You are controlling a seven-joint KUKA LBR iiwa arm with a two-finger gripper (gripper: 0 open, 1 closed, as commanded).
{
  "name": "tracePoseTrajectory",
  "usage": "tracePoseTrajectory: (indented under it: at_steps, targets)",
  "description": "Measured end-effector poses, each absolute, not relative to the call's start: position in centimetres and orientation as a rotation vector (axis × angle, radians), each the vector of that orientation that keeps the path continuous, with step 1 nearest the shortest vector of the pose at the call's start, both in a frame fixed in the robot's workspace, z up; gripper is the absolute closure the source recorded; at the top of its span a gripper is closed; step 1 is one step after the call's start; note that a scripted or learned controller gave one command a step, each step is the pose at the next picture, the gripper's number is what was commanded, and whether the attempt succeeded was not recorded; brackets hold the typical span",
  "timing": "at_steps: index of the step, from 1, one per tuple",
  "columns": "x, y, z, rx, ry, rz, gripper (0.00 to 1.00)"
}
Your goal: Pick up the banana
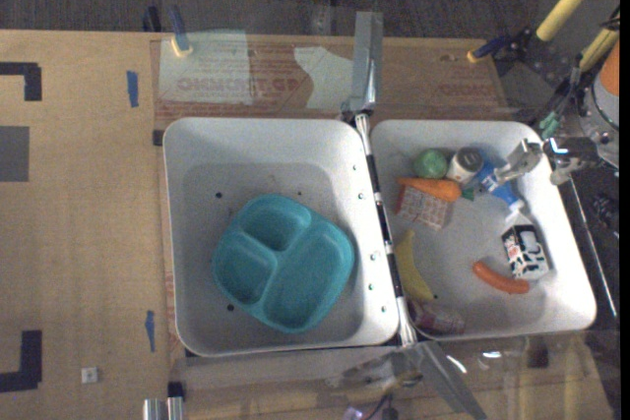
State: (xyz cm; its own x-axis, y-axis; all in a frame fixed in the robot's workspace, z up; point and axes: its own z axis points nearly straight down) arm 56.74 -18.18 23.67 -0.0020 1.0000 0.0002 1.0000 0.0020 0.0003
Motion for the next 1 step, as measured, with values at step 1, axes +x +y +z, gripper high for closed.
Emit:
tracePoseTrajectory:
  at_steps: [1]
  targets:
    - [55.86, -13.82, 13.19, 2.102, 2.335, 0.0, 0.0]
